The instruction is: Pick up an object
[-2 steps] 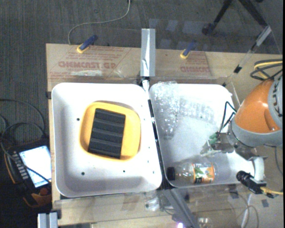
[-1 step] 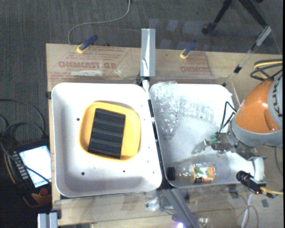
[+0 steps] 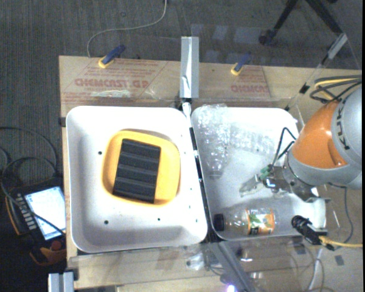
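A clear plastic bottle (image 3: 249, 220) with a black cap and an orange-and-green label lies on its side along the near wall of the right bin (image 3: 243, 117). Crumpled clear plastic packaging (image 3: 218, 140) sits in that bin's far left part. In the left bin (image 3: 85, 218) rests a yellow block with a black ribbed top (image 3: 139, 168). My gripper (image 3: 255, 184) reaches in from the right, low over the middle of the right bin, just above the bottle and right of the clear packaging. Nothing is visibly held in it.
The arm's orange band (image 3: 316, 145) and grey wrist cover the right bin's right side. A black fitting with a yellow cable (image 3: 307, 229) sits near the bin's near-right corner. Clamps (image 3: 111, 55) hold the cardboard at the back. A tablet (image 3: 39, 210) lies on the floor, left.
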`<state>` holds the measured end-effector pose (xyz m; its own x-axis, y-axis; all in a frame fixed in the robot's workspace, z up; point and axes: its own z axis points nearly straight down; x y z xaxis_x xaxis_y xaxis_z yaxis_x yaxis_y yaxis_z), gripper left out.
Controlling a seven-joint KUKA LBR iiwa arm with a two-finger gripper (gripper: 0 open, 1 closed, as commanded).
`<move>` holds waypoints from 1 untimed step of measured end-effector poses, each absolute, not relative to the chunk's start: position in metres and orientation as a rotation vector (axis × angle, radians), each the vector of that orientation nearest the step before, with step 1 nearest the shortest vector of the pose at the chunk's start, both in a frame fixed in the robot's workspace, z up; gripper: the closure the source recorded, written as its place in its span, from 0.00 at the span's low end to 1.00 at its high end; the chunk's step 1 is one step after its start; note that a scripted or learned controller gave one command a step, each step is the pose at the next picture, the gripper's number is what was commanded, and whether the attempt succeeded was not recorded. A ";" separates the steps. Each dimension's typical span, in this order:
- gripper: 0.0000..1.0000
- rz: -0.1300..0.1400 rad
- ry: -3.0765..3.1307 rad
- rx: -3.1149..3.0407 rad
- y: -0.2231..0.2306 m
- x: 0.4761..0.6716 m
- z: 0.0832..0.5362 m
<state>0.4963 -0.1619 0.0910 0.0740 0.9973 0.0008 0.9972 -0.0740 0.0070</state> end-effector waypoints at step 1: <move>0.00 0.015 2.238 2.180 -0.167 0.491 0.092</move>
<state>0.4906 -0.1671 0.0918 -0.0260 0.9996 -0.0053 0.9995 0.0261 0.0188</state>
